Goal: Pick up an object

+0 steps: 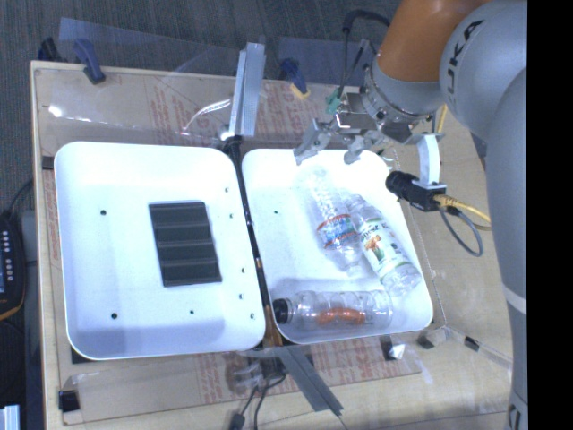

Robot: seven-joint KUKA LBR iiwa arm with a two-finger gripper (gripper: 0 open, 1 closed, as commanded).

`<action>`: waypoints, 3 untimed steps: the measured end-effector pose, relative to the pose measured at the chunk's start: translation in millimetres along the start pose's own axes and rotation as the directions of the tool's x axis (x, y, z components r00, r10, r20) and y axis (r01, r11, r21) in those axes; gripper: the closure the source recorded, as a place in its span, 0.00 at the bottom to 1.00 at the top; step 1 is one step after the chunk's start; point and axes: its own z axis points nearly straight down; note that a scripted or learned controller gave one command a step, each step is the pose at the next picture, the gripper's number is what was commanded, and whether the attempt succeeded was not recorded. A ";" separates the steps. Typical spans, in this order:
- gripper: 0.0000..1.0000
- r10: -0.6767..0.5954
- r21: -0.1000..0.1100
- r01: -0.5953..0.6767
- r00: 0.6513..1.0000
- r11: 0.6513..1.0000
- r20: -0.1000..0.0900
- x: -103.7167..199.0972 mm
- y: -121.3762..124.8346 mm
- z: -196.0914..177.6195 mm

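Three clear plastic bottles lie in the right bin [277, 240]. One with a red and blue label [333, 222] lies along the middle. A second with a green and white label [383, 251] rests against its right side. The third, with a black cap [333, 309], lies crosswise along the front wall. My gripper [332, 147] hangs over the bin's back edge, above and behind the bottles. Its two fingers are spread apart with nothing between them.
The left bin [107, 195] holds a flat black ribbed block [185, 243]. A metal divider bar [243, 88] rises at the back between the bins. A black cable connector [414, 189] hangs off the wrist by the right bin's far right rim.
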 end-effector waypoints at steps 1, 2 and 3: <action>0.00 -0.037 0.001 0.037 0.999 0.999 0.000 -44.2 -7.7 98.3; 0.00 -0.019 0.001 0.019 1.000 1.000 -0.006 -92.2 -38.8 199.7; 1.00 -0.024 0.002 0.024 1.000 1.000 -0.004 -92.5 -38.2 188.8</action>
